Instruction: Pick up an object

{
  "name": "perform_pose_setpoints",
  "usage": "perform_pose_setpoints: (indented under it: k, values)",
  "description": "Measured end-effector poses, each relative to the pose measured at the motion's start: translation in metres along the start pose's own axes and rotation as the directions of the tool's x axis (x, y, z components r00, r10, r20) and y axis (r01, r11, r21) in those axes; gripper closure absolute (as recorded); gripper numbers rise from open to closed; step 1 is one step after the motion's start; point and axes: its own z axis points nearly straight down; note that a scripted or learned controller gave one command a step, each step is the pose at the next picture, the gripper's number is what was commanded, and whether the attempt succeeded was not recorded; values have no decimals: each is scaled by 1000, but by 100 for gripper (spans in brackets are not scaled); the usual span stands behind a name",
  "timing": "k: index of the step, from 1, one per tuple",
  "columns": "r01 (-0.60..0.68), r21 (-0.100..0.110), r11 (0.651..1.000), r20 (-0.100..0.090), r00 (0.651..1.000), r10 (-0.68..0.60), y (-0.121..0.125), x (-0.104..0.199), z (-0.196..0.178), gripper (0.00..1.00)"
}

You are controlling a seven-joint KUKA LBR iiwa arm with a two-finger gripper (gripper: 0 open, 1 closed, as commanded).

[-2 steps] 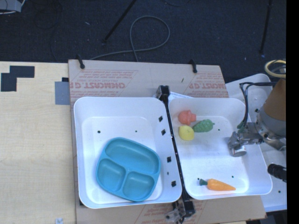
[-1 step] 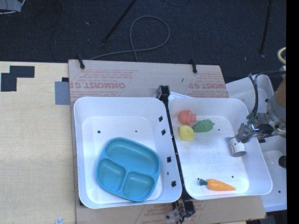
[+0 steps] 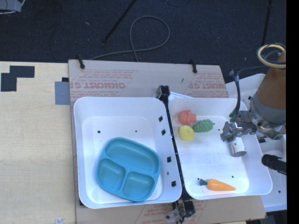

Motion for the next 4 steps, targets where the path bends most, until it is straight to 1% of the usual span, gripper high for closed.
perform_pose_setpoints:
  k: [1, 2, 3, 4]
  values:
    - [1, 0, 1000, 0, 1000, -1, 19, 60, -2, 100]
    - [-1, 3, 1000, 1, 1000, 1, 32, 110, 13, 100]
    - [0, 0, 1000, 1, 1000, 0, 57, 163, 16, 100]
    - [-1, 1, 1000, 2, 1000, 1, 75, 210, 22, 100]
